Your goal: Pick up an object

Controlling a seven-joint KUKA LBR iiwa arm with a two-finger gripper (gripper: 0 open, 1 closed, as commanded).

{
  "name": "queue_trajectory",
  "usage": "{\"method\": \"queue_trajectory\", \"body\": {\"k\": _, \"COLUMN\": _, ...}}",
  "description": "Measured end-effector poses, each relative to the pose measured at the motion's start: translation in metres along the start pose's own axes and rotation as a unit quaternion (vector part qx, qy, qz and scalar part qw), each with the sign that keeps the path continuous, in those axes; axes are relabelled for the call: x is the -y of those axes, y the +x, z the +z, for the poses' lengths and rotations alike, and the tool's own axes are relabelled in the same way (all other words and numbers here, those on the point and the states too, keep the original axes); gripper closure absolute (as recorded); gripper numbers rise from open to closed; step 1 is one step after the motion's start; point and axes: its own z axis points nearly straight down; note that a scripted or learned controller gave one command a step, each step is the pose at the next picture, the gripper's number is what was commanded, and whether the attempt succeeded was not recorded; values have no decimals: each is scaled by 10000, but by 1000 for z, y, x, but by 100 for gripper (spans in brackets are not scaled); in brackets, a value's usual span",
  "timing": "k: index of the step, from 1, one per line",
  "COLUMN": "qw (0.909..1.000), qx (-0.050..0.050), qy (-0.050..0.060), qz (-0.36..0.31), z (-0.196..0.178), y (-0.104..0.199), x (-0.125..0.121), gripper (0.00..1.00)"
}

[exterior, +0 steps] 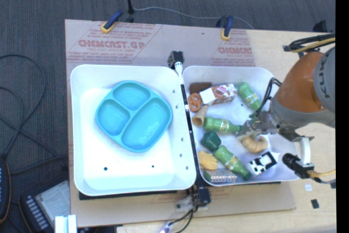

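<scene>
The right bin (260, 72) holds several toy foods. My gripper (255, 125) hangs low over the bin's right middle, below the orange wrist band (297, 90). Its tip is just above a tan bread piece (254, 143) and close to the cap end of a lying green bottle (221, 126). Around them lie a second green bottle (232, 161), a dark green piece (211, 140), a black-and-white cow figure (263, 163), a yellow waffle (207, 160), a pretzel (194, 101), a cone (199, 115), a red-and-white packet (219, 93) and a light green bottle (248, 95).
The left bin (87, 166) holds a blue three-compartment plate (134, 115). A divider rail (185, 117) runs between the bins. The arm's body covers the right bin's right wall. Cables and a black fitting (297, 163) sit at the bin's lower right corner.
</scene>
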Motion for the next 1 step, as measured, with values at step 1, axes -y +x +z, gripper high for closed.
{"method": "queue_trajectory", "body": {"k": 1, "qw": 10000, "qx": -8, "qy": 47, "qz": -8, "z": -103, "y": 20, "x": -46, "gripper": 100}}
